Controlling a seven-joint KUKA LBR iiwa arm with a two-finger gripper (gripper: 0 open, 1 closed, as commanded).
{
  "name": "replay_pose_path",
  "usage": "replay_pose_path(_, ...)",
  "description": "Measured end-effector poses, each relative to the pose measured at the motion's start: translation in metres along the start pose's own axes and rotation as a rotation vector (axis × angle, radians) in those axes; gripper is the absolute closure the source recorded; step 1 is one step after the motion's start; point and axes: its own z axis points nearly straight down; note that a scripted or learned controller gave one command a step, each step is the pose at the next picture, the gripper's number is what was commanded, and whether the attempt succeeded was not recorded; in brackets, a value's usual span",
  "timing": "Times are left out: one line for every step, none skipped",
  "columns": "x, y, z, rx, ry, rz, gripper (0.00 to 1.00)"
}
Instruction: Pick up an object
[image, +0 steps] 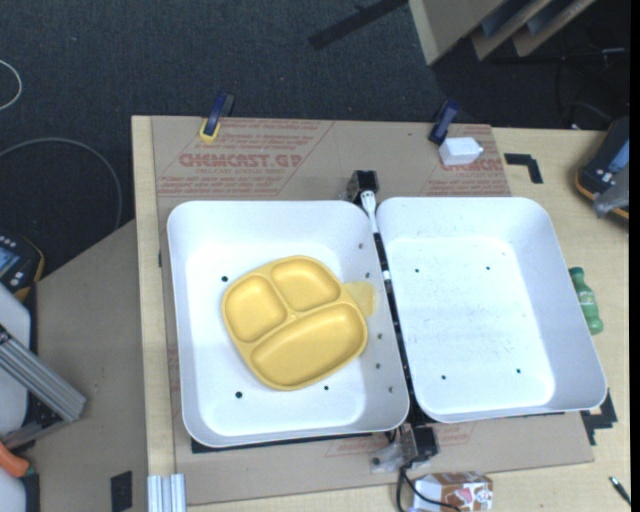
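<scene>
A yellow divided plate (293, 320) with three compartments lies flat in the left white bin (200, 400), slightly right of the bin's middle. A small yellow piece (362, 296) pokes out from under the plate's right edge, close to the bin's right wall. The right white bin (480, 300) sits beside it, with only small dark specks on its floor.
Both bins rest on a cardboard sheet (300, 155). Blue-and-yellow clamps (214, 117) and a white block (459, 150) sit at the sheet's far edge. A green item (585, 298) lies just outside the right bin. Cables and a connector (430, 480) crowd the near edge.
</scene>
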Motion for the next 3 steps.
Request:
replay_pose_path(-0.001,0.0,-0.001,0.016,0.001,0.003,1.0)
replay_pose_path(0.012,-0.002,0.097,0.033,0.007,0.004,1.0)
replay_pose_path(0.195,0.0,0.148,0.031,0.01,-0.013,1.0)
